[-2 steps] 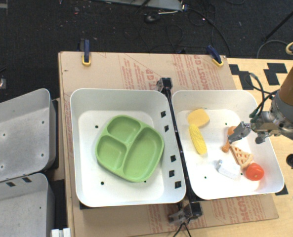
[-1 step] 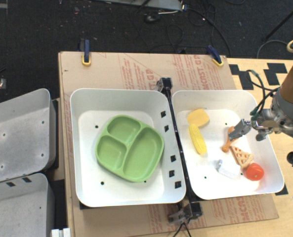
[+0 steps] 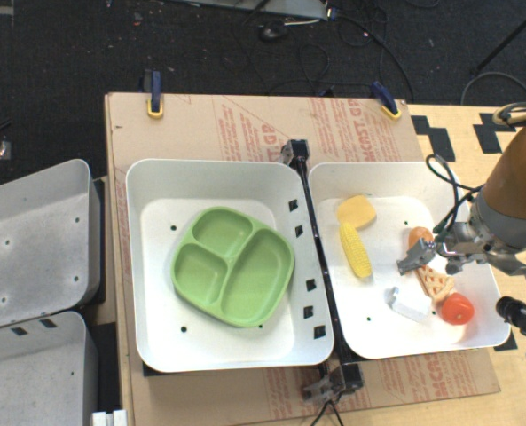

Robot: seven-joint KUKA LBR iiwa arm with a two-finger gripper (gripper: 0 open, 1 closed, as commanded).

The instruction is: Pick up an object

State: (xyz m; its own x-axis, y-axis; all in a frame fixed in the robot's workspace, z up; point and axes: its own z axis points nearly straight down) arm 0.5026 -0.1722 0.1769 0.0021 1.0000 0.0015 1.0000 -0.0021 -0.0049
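Two bins side by side: left bin (image 3: 147,264) holds a green divided plate (image 3: 233,265); right bin (image 3: 369,349) holds corn (image 3: 357,248), yellow block (image 3: 357,209), pizza slice (image 3: 434,282), tomato (image 3: 457,309), white piece (image 3: 408,306). Gripper (image 3: 422,257) hovers low beside pizza slice, likely lining up; jaw state unreadable, nothing visibly held.

Open floor between corn (image 3: 357,248) and pizza slice (image 3: 435,282)

Overhead slanted look at two shallow white bins side by side on a cardboard-topped bench.

The left white bin (image 3: 147,238) holds a light green three-compartment plastic plate (image 3: 233,265). The right white bin (image 3: 382,340) holds a yellow corn cob (image 3: 357,248), a yellow wedge-shaped block (image 3: 357,209), a red tomato (image 3: 457,309), an orange waffle-patterned strip (image 3: 434,282) and a small white piece (image 3: 408,306). The grey two-finger gripper (image 3: 420,258) hangs at centre right, above the strip.
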